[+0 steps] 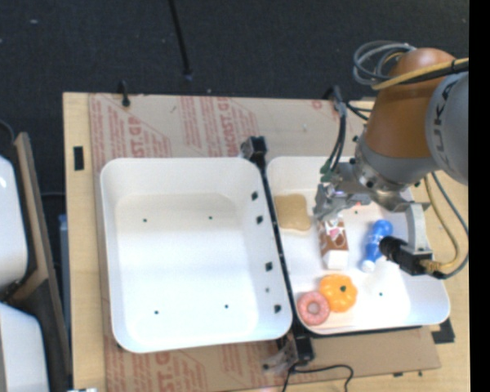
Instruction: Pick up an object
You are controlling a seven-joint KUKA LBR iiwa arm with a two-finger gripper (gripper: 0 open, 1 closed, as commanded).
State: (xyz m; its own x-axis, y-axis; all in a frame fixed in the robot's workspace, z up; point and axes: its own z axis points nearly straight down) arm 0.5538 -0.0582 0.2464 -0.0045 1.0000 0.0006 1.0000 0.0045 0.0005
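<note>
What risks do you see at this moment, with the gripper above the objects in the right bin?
1. The small carton lies close beside the blue bottle; the gripper might nudge one while descending on the other.
2. The orange pumpkin touches the pink donut near the bin rim, so a grasp there may slip.
</note>
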